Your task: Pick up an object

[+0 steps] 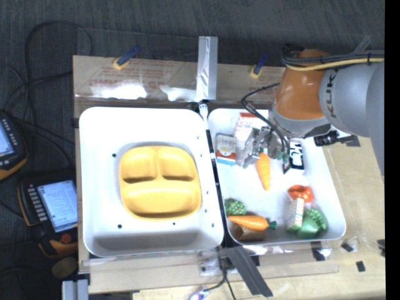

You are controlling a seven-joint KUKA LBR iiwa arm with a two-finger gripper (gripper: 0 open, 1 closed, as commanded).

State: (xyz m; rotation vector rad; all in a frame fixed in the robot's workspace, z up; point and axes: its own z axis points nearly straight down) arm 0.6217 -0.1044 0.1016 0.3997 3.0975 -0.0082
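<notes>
The claw [261, 147] is seen low over the back half of the right bin [334, 195], reached in from the right by the grey arm with its orange band [299, 95]. How far the claw is parted cannot be told, as its tips are lost in dark clutter.

A carrot [264, 170] is found directly beneath the claw, its upper end touching or hidden by the claw's tip. Whether it is gripped cannot be told. Its long axis is set nearly straight up and down the view, with the narrow tip pointed toward the front of the bin.

A small carton [226, 146] is placed just left of the claw. A second carrot [249, 222] is laid crosswise near the front wall. A yellow divided tray [160, 181] is held in the left bin [100, 167].
</notes>
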